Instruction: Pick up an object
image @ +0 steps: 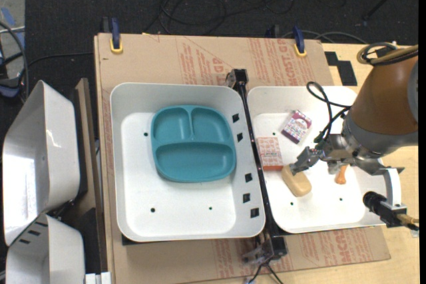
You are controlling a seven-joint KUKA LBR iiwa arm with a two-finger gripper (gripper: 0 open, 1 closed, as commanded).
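Your pincer (307, 161) sits low in the right bin (319, 223), its dark fingers just above the tan rounded block (297, 182); whether they are apart or together you cannot tell from this slant; the block lies near the bin's near-left part; left of it you see a red-and-white packet (269, 151) by the dividing wall; farther off lies a purple packet (297, 126); an orange piece (341, 175) rests right of the pincer; the left bin (133, 209) holds a teal divided plate (193, 143)

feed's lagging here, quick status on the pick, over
Gripper low in right bin, over tan block, no grasp seen. Purple packet, red-white card, orange piece lie nearby. Teal tray in left bin.
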